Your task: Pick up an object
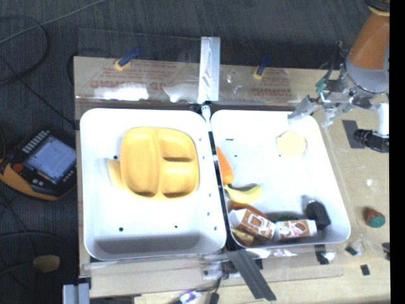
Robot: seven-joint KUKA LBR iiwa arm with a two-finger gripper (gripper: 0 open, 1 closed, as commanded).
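The right bin [329,170] holds several objects. A pale round disc [291,144] lies near its far right. An orange piece [223,165] and a yellow banana [243,192] rest against its left wall. Along the near wall lie a brown and white packet [255,223], a printed tube [295,228] and a black object [317,213]. My gripper [309,108] hangs above the bin's far right corner, just up and right of the disc and apart from it. Nothing shows in its grasp.
A yellow divided tray [158,161] fills the middle of the left bin [95,220]. The arm [370,43] with its orange band comes in at the top right. A small green and red thing [376,218] lies on the bench right of the bins.
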